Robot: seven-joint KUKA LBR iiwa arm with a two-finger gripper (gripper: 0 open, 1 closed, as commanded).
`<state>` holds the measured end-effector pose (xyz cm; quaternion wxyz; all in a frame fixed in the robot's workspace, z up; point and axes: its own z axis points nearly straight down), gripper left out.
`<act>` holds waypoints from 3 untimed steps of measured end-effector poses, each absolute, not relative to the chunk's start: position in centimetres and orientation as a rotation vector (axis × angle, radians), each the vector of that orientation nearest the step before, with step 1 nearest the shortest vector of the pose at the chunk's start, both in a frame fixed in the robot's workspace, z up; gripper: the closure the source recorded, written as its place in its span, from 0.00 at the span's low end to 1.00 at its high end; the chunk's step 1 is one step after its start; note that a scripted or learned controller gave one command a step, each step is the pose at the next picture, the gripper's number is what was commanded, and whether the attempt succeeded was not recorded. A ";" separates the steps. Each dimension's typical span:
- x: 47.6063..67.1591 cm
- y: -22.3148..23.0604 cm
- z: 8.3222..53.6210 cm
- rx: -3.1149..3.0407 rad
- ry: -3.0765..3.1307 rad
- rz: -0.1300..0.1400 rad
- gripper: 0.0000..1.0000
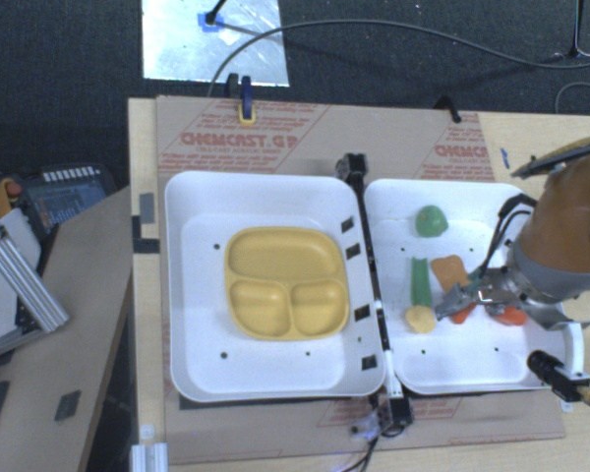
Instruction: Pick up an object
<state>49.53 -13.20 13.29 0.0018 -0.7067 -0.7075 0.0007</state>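
In the right white bin [452, 377], the small yellow lump [420, 318] lies near the front edge, by the long green stick [419, 279]. The gripper [456, 296] hangs low over a red-orange piece [461, 312], and I think it should drop straight down there. The round green ball [431, 220] sits by the back edge.

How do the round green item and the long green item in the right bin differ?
The round green item is a compact, dome-like lump, while the long green item is a narrow stick lying along the bin's depth. The round one sits near the bin's far side, apart from other things; the long one lies nearer the middle, beside the orange block and above the yellow piece. Both are green and rest in the right bin.
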 end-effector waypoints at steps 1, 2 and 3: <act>49.7 -13.2 8.6 -2.223 -2.223 -0.005 0.00; 49.7 -13.2 9.6 -2.222 -2.224 -0.003 1.00; 49.7 -13.6 15.9 -2.222 -2.230 -0.005 1.00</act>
